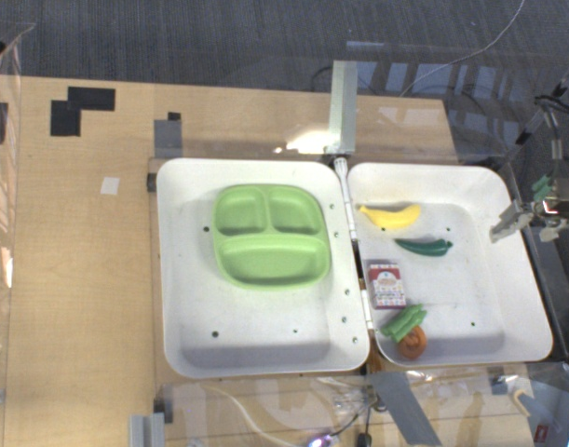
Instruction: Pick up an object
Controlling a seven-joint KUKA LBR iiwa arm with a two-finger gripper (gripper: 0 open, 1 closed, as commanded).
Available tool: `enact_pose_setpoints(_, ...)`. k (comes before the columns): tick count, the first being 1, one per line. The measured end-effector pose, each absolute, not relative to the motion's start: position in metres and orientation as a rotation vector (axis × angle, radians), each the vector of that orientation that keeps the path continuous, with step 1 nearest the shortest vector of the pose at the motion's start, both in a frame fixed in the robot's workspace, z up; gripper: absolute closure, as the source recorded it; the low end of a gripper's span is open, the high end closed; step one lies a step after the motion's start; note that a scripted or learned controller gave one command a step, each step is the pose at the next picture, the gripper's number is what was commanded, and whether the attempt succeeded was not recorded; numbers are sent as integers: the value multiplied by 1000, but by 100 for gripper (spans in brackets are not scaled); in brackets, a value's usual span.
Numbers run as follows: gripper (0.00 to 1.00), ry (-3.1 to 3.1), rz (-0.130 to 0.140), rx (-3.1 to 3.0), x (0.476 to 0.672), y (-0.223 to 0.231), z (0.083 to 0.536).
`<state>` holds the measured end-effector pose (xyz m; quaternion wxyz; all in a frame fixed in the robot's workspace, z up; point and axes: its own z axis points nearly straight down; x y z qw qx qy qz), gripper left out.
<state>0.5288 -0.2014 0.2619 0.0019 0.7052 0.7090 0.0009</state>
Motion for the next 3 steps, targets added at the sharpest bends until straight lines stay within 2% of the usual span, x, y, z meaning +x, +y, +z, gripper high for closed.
enact_pose_setpoints(1,0,2354,3,2076,543,-205,157)
enact_pose_setpoints(2,0,2334,4,2098,568,-138,97)
enact_pose_setpoints(3,0,2376,13,2035,617,-134,91)
